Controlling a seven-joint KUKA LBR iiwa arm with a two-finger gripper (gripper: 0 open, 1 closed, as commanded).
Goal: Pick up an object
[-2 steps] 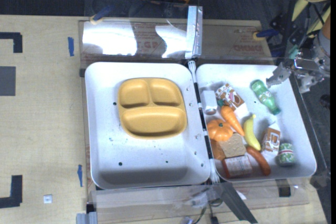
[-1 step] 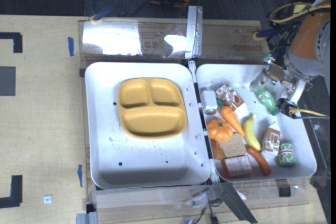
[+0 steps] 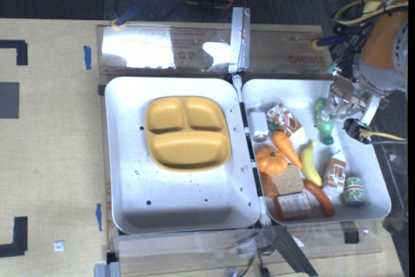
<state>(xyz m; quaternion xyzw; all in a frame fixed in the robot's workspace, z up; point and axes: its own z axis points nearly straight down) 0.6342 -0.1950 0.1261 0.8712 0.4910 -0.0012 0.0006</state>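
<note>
My gripper (image 3: 343,106) hangs over the upper right part of the right bin (image 3: 382,204), just right of a green bottle (image 3: 323,121) that lies near the bin's back. Nothing shows held in it. Below and to the left lie a white patterned snack packet (image 3: 284,119), a carrot (image 3: 286,147), a small orange pumpkin (image 3: 271,162), a banana (image 3: 312,163), a brown bread slice (image 3: 289,181), a sausage (image 3: 320,198), a small carton (image 3: 335,173) and a little green can (image 3: 353,192).
The left bin (image 3: 123,204) holds a yellow divided plate (image 3: 188,132). A clear plastic wall (image 3: 168,42) stands behind the bins. A red-labelled packet (image 3: 295,206) lies at the right bin's front. Cables (image 3: 379,134) trail from the wrist over the right rim.
</note>
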